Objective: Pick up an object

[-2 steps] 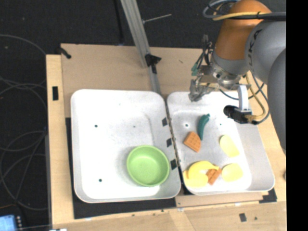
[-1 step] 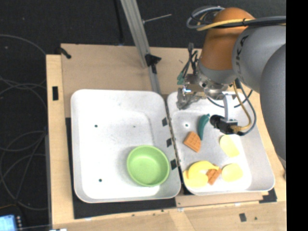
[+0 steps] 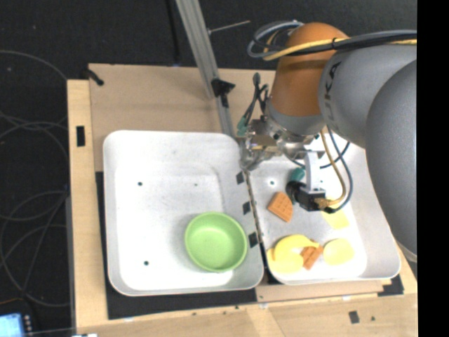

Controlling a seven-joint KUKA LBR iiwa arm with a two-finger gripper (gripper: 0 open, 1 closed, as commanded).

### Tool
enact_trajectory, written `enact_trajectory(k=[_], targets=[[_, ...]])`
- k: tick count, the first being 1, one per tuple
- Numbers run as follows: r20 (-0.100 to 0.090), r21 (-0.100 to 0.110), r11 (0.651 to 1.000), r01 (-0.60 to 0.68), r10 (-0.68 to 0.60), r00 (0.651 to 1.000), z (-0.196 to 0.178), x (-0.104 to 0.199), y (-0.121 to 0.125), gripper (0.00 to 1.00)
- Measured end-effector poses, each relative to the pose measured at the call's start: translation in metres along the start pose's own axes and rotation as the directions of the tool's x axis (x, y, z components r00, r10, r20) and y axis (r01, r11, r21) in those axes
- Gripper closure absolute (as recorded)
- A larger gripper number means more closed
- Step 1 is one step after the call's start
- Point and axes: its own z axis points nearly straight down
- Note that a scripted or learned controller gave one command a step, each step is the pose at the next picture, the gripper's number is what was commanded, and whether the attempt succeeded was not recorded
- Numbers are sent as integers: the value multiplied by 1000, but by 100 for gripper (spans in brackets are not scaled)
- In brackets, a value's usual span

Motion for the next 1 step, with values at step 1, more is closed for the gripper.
enact_trajectory(k=[1], targets=[[-2,-4,1000,3,-3,1000,-18,52,-13,100]])
